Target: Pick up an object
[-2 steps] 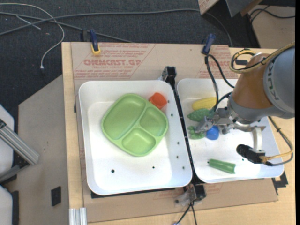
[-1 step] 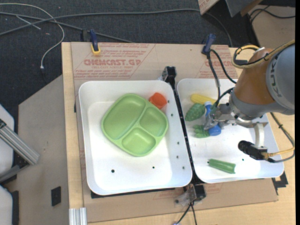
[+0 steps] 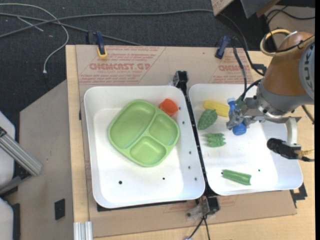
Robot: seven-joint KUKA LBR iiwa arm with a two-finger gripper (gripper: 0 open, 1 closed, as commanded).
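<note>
Cardboard sheet point(image 3: 150, 59) under bins — blue clamps point(image 3: 101, 44) on far edge, dark carpet point(image 3: 125, 14) beyond.

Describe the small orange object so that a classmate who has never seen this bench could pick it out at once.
Find the left white bin, which holds a green divided plate. At the plate's upper right edge, near the bar between the bins, sits the small orange object. It is the one orange item in either bin.

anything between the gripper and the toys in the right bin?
Nothing visible. The gripper hangs in the right bin beside the yellow toy, by a blue piece. The leafy green toy and small green toy lie to its left, unobstructed.
</note>
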